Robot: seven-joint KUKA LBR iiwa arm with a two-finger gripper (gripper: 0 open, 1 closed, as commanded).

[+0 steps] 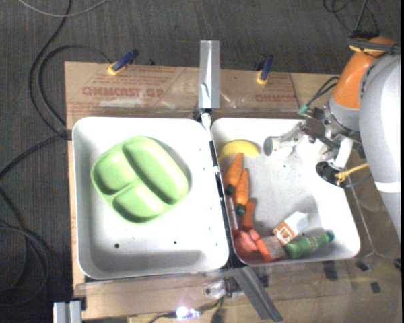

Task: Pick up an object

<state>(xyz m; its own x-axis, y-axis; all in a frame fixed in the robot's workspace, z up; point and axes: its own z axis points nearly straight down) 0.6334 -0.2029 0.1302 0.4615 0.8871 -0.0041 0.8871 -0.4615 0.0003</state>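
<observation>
approach step, judging by the pose: gripper [277,144] hangs over the upper part of the right bin [337,210], nothing between its fingers; can't tell how far they're spread. objects lie along the bin's left wall: banana [239,149], carrots [237,177], and a green bottle [308,243] at the bottom. next move likely needs lining up over one item, then descending.

carrots [238,178], bottle [308,243] in right bin [303,187]
</observation>
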